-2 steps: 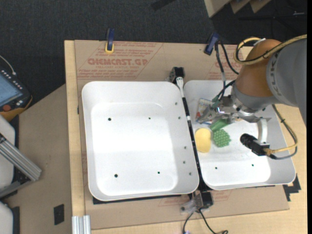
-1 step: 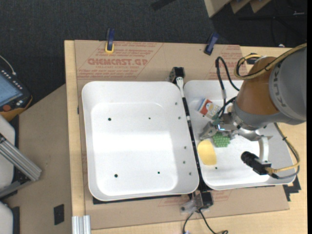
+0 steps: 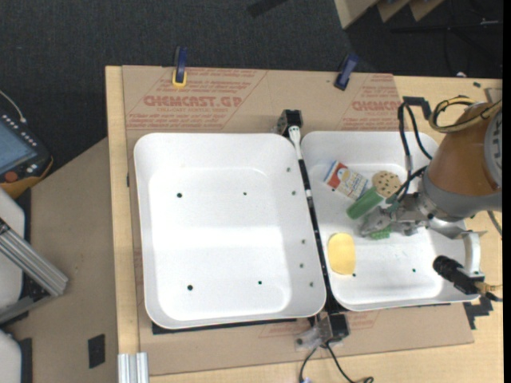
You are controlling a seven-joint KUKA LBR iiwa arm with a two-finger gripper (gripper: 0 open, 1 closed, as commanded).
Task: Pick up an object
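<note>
Underneath, cardboard-topped bench [image 3: 239, 90] on dark carpet [image 3: 120, 22].

This is a robotics lab or test cell, not a home. A bare cardboard sheet [image 3: 239, 94] printed with a maker's name covers the bench, held by clamps [image 3: 180, 69] along the far edge. Two plain white bins [image 3: 160, 238] sit side by side on it. Dark carpet [image 3: 96, 22] lies beyond, an aluminium rail [image 3: 32, 262] at near left, loose cables [image 3: 411, 134] at right.
</note>
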